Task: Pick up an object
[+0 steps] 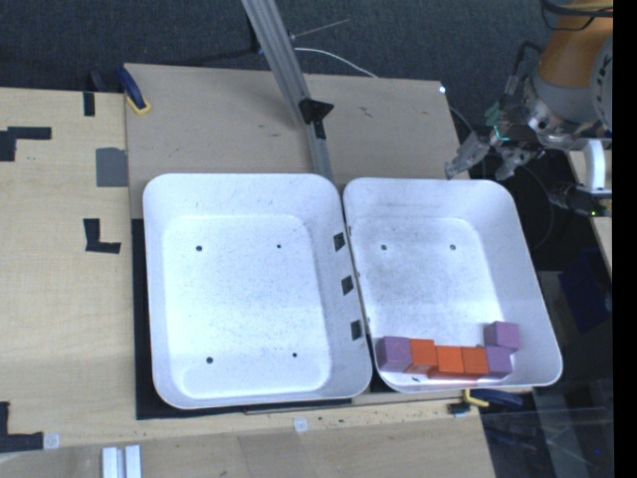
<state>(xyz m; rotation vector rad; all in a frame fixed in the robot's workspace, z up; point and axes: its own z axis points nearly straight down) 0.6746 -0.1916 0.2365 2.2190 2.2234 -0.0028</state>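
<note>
Blocks (pixel 450 355): purple and orange, small, packed in a row against the near wall of the right bin (pixel 438 202). Likely light, stiff, flat-faced; take an end purple block by opposite sides. Gripper (pixel 485 154): above the bin's far right corner, well apart from them, open, holding nothing.

The left bin (pixel 244 287) serves as landmark. A right bin (pixel 448 277) touches its right edge, with three black clips (pixel 347 285) along the seam. A metal pole (pixel 284 63) slants up from beyond its far right corner. A blue-and-yellow clamp (pixel 132 90) sits beyond its far left corner. Black tape marks (pixel 97 235) lie just left of it.
</note>
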